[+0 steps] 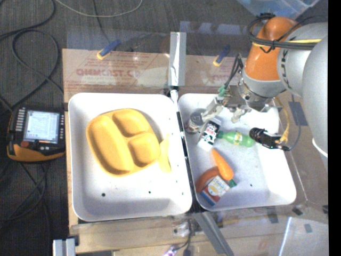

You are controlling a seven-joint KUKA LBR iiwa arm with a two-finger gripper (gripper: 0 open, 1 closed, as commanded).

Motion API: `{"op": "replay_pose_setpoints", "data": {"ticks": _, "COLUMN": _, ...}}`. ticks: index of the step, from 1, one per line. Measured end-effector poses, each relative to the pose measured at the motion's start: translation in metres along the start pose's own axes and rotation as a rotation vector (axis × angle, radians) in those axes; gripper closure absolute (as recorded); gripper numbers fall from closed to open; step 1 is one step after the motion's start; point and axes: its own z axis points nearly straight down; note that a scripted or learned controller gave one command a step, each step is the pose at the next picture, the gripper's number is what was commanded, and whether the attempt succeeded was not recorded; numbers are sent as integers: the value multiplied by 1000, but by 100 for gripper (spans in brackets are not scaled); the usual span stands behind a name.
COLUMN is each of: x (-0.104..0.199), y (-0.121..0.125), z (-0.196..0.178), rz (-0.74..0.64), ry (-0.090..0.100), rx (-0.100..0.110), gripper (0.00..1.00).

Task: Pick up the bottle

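The claw [221, 115] hangs over the back of the right bin [277, 191], its two fingers [209, 112] splayed wide with nothing between them. The left-view finger reaches toward a small grey round thing [195, 119] by the bin's inner wall; whether they touch is hard to call from up here.

The bottle [238, 138], green, lies on its side on the bin floor just in front of the claw, clear of both fingers. Its left end meets a little white-and-black carton [209, 133], tilted, and the two look to be touching. Nearer the camera, a carrot [223, 164] lies on a slant, and below it sits an orange-red packet [212, 187] whose label is too small to read.

In the left bin [85, 196], a yellow divided plate [124, 141] sits alone. The grey arm [314, 57] runs off the right edge, orange band [268, 55] showing above the wrist. Off the surface at left, a handheld screen unit [35, 133] rests on the floor.
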Motion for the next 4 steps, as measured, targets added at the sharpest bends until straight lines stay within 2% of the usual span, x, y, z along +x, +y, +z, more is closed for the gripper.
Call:
{"op": "replay_pose_setpoints", "data": {"ticks": 1, "x": -51, "y": -5, "z": 51, "rz": -160, "ry": -5, "rx": -23, "gripper": 0}}
{"op": "replay_pose_setpoints", "data": {"ticks": 2, "x": -84, "y": -34, "z": 59, "rz": -188, "ry": -16, "rx": -43, "gripper": 0}}
{"op": "replay_pose_setpoints", "data": {"ticks": 3, "x": -52, "y": -84, "z": 65, "rz": -90, "ry": -28, "rx": -82, "gripper": 0}}
{"op": "replay_pose_setpoints", "data": {"ticks": 4, "x": -32, "y": -112, "z": 67, "rz": 145, "ry": -21, "rx": -99, "gripper": 0}}
